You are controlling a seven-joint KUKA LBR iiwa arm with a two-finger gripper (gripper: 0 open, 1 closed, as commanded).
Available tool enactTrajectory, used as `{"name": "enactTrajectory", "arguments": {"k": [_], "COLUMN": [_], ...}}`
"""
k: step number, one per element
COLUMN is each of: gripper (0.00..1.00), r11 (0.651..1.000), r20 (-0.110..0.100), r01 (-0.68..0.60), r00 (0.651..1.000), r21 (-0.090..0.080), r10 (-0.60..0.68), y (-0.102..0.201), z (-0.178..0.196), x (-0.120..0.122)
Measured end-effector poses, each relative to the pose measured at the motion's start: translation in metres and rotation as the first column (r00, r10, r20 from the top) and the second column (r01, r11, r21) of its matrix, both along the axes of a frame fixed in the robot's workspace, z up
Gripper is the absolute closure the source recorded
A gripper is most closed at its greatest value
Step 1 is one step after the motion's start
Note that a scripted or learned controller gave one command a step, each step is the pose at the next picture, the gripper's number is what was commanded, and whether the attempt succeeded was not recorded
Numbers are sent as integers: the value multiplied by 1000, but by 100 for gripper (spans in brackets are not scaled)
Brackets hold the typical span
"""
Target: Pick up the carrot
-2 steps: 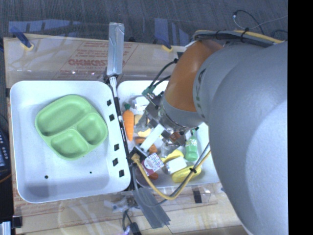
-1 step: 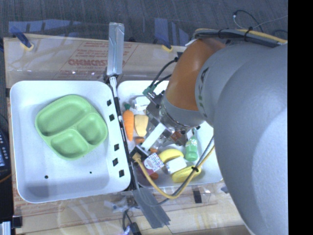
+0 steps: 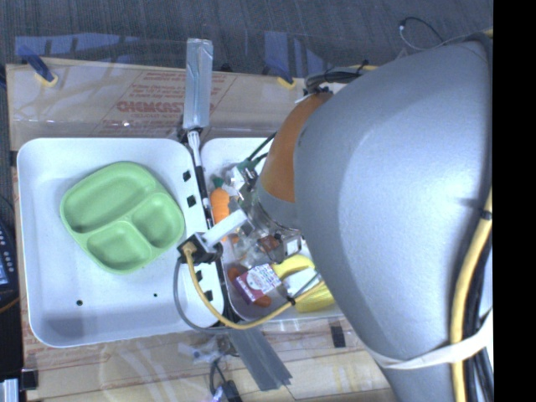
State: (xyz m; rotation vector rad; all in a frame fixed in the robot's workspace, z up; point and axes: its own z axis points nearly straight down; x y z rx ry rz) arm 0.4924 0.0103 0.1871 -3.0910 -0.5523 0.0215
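Two white bins fill the bench, and most of the right bin sits under the grey arm, which reaches in low over it. The gripper hangs over that bin's near-left part, but its tip is lost among wrist hardware and cables, so I cannot tell how it stands or whether it has hold of anything. Well to the gripper's left, the left bin bears a green divided plate. Just below the gripper lie yellow pieces and a red-labelled packet, crowding the approach. The carrot lies just beside the gripper, to its upper left, close against the bin's left wall. It looks like a light, stiff, smooth toy, likely to slip; taking it across its middle seems best, though the wall leaves little room for one side.
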Motion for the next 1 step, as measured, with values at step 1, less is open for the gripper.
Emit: {"name": "enactTrajectory", "arguments": {"k": [1], "gripper": [0], "r11": [1000], "r20": [0], "r01": [0], "r00": [1000], "r21": [1], "r10": [0], "y": [0], "z": [0], "x": [0]}}
